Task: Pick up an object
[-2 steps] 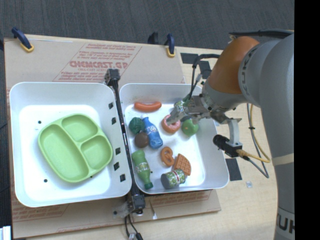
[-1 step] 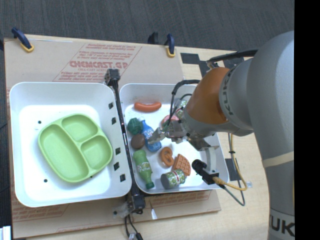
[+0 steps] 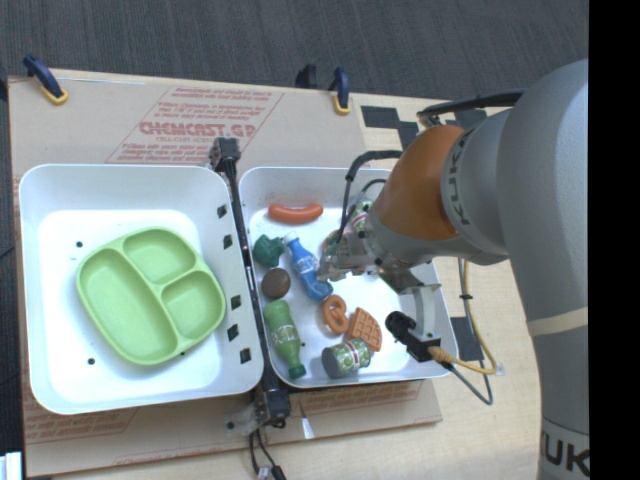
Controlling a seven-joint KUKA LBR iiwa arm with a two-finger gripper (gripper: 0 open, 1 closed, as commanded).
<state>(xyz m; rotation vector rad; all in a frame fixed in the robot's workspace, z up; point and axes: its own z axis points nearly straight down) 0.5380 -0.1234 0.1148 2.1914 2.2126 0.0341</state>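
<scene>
Arm: reached in from the right, orange band bent low over the right bin (image 3: pixel 432 363).
Gripper (image 3: pixel 333 258): beside the blue bottle (image 3: pixel 305 266), by the pretzel (image 3: pixel 334 314).
Jaws: hidden, couldn't tell.
Left bin (image 3: pixel 40 383): green tray (image 3: pixel 150 293).

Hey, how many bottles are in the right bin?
2. A green bottle lies along the bin's left wall near the front; a blue bottle lies mid-bin, beside the hand. The arm may hide more.
</scene>
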